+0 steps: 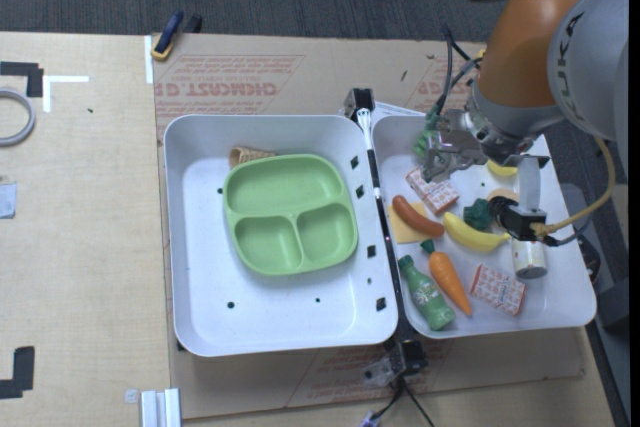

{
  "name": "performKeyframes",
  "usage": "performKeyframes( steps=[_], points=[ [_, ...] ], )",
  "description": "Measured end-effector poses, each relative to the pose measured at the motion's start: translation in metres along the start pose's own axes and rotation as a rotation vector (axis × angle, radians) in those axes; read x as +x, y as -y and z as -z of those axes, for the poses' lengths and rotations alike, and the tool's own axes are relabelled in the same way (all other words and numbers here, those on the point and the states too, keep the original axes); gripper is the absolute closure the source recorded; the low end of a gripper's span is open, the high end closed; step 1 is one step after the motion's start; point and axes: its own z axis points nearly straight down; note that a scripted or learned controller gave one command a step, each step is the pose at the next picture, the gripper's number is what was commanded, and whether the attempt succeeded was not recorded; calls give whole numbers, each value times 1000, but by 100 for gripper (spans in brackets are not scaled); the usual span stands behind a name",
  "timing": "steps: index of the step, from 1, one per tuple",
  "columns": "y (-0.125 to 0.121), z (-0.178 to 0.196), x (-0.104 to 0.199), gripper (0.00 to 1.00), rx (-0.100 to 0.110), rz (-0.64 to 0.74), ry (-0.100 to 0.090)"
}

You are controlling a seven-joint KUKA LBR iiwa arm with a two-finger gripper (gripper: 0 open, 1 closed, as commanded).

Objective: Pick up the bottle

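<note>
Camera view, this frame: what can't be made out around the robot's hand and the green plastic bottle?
- Hand: whether it is open or shut, because the grey arm's wrist sits above it.
- Right white bin: its far corner, covered by the arm.
- Green plastic bottle: label too small to read.
- Small tan item: partly hidden behind the green divided plate in the left bin.

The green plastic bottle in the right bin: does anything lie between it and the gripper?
Yes. The gripper is over the bin's far end, and the green plastic bottle lies at the near end. Between them lie a red-and-white box and a red sausage; an orange carrot lies against the bottle.
</note>
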Motion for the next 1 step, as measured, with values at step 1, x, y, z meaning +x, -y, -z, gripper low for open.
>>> performKeyframes(
  steps=[1],
  points=[
    [45,106,14,100,0,-175,1]
  ],
)
